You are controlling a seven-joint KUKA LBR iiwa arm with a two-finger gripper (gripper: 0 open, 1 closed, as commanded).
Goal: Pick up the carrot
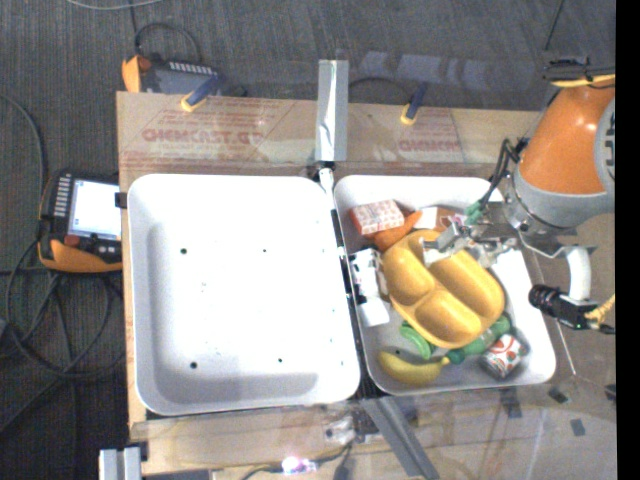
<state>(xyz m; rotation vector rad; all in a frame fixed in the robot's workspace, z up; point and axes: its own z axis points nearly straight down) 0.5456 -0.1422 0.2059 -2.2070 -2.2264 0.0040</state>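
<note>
Carrot (395, 234) in right bin (545, 363), just left of gripper (462, 230), apart; whether fingers spread or pressed together: cannot tell.

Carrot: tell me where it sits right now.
The carrot lies in the right bin, near its far left corner, wedged between the red-patterned box and the yellow divided tray, left of the claw.

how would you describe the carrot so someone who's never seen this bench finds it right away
Start at the right bin, the one crowded with items. Near its upper left stands a small reddish box, and the carrot lies just below it, against the upper edge of the big yellow sectioned tray. It is the only orange piece there, tapered, unlike the yellow banana at the bin's bottom.
</note>
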